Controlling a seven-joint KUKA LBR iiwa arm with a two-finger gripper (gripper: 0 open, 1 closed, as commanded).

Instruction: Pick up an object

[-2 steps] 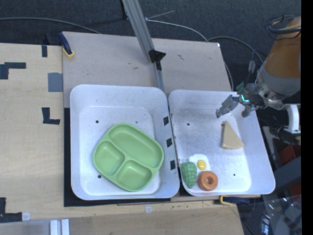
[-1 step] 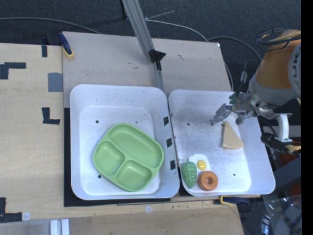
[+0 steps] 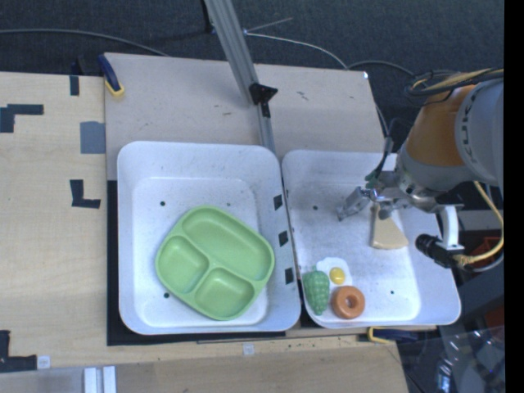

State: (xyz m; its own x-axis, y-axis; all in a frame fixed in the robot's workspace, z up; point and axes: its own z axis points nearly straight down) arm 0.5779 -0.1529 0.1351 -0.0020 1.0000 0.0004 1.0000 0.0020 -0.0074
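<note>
My gripper (image 3: 365,210) hangs low in the right bin (image 3: 409,301), near its middle, and is open with nothing between its fingers. One finger (image 3: 350,206) points left over bare bin floor. The other finger (image 3: 383,212) sits right at the top end of a tan wedge (image 3: 388,234), which lies flat by the bin's right side. At the bin's front edge sit a green bumpy toy (image 3: 316,291), a fried egg toy (image 3: 333,272) and an orange donut (image 3: 349,302), close together.
The left bin (image 3: 139,219) holds a green divided plate (image 3: 214,262). A grey metal post (image 3: 237,47) slants over the bench behind the bins. Cables run at the right, beside the arm (image 3: 442,137).
</note>
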